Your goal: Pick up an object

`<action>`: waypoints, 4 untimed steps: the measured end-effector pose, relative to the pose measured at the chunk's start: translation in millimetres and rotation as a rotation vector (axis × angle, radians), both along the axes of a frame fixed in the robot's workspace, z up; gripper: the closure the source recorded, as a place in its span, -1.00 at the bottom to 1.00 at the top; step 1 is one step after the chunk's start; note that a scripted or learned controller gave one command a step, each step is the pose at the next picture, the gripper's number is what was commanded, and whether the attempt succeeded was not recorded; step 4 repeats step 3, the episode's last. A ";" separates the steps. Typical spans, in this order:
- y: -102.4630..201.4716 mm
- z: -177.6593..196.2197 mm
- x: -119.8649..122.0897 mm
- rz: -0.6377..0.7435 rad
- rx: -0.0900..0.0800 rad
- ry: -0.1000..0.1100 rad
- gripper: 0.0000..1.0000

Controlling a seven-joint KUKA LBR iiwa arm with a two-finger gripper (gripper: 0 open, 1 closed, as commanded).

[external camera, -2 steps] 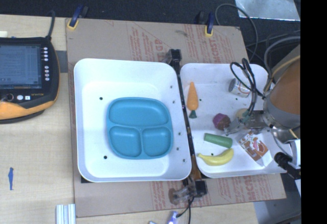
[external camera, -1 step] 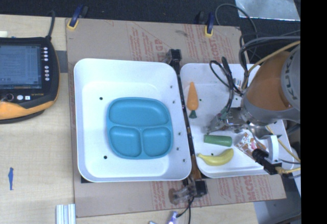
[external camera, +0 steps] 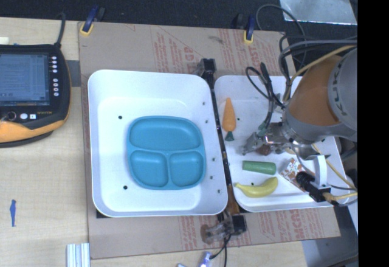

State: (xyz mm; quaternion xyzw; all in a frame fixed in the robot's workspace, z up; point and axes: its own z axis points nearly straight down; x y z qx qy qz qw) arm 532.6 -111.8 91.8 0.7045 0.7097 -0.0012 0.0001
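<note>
The right white bin (external camera: 243, 88) holds an orange carrot (external camera: 228, 116) near its left wall, a green cylinder (external camera: 259, 166) lower down, and a yellow banana (external camera: 258, 187) by the front edge. A small red and white packet (external camera: 293, 168) lies to the right of the green cylinder. My gripper (external camera: 260, 143) hangs low over the middle of this bin, just above the green cylinder and right of the carrot. The arm's grey body and orange band (external camera: 313, 98) cover the bin's right side.
The left white bin (external camera: 109, 86) carries a blue divided tray (external camera: 165, 151). A teach pendant (external camera: 30, 92) lies on the bench at far left. Cables (external camera: 267, 86) loop over the right bin's back. Clamps hold the cardboard base at the rear.
</note>
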 end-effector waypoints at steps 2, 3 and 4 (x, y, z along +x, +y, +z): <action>-9.5 9.9 18.9 -0.001 0.001 0.001 1.00; 67.9 100.5 38.4 -0.003 0.004 0.000 1.00; 67.9 100.5 38.4 -0.003 0.004 0.000 1.00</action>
